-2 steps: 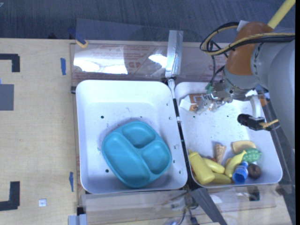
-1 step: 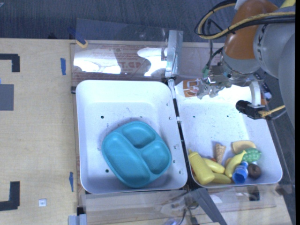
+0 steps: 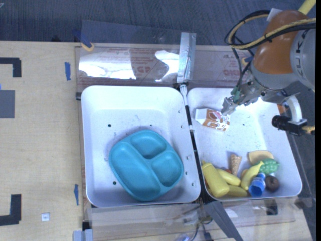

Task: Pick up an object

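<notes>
- Pincer (image 3: pixel 228 106) of mine hangs over the right bin's (image 3: pixel 296 172) far left part, touching a small white packet (image 3: pixel 212 119); its grip I cannot tell.
- Packet lies apart from the toy food (image 3: pixel 241 174) nearer.

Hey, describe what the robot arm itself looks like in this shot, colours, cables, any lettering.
The arm is grey with a rounded orange band above the wrist. Black and yellow cables loop beside the band, and part of some dark lettering shows on the grey casing. It ends in a small metallic gripper, and a black fitting with an orange tip sticks out to the side.
</notes>
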